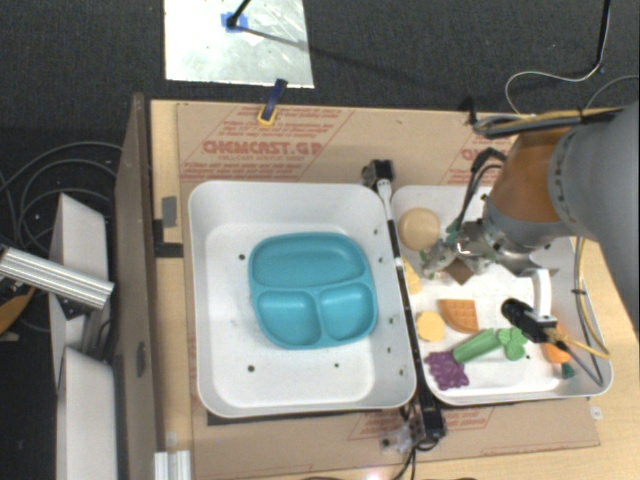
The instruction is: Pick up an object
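Far left, off the desk: loose black cables (48, 183) on the dark floor, and a metal bar (55, 276) lying at a slant beside them.

Desk (300, 133): topped with printed brown cardboard. Two white bins sit on it side by side, touching along their inner walls.

Left bin (228, 208): holds one blue tray (312, 290) with three compartments. It lies flat near the middle, well apart from the walls.

Right bin (508, 378): all the loose pieces are here.
- Tan ball (420, 228) near the upper left corner, close to the wall shared with the left bin.
- Yellow disc (430, 325) lower down, also near that wall.
- Purple grapes (447, 369) in the lower left corner.
- Orange wedge (460, 315) just beside the yellow disc, to its right.
- Green pod (477, 347) lying at a slant below the wedge, between the grapes and a green leafy piece (514, 343).
- Carrot (556, 352) towards the lower right corner.

My end effector (447, 257) is low in the right bin, just right of and below the tan ball and above the orange wedge. I cannot tell whether it is released or clenched, nor whether it touches any piece. Nothing is visibly grasped.

My arm (590, 183) comes in from the right, over the far edge of the right bin, with the orange band (522, 183) just above the wrist.
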`<state>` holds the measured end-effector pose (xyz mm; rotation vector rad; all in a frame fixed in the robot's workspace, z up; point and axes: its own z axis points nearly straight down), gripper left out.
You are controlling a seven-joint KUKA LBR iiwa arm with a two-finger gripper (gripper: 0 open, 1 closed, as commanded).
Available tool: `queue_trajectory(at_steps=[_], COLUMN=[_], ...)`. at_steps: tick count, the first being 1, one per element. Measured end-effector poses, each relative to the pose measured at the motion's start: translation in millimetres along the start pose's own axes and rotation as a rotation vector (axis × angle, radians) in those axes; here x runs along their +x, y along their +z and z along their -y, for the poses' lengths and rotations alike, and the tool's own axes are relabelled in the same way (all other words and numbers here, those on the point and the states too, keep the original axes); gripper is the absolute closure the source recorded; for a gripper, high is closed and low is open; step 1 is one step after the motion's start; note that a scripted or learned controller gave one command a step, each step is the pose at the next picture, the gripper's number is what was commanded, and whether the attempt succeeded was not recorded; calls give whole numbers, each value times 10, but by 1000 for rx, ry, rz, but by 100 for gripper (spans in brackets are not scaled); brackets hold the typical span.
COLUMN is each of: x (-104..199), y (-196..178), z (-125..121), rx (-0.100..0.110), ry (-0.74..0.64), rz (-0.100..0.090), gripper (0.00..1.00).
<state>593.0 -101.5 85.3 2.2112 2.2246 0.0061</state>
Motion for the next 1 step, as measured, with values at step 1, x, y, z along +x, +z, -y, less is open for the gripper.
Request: queue_trajectory(at_steps=[1], x=[-5], y=[-101], z=[17], rx=[3], ry=[2], rz=[-1], gripper=[100])
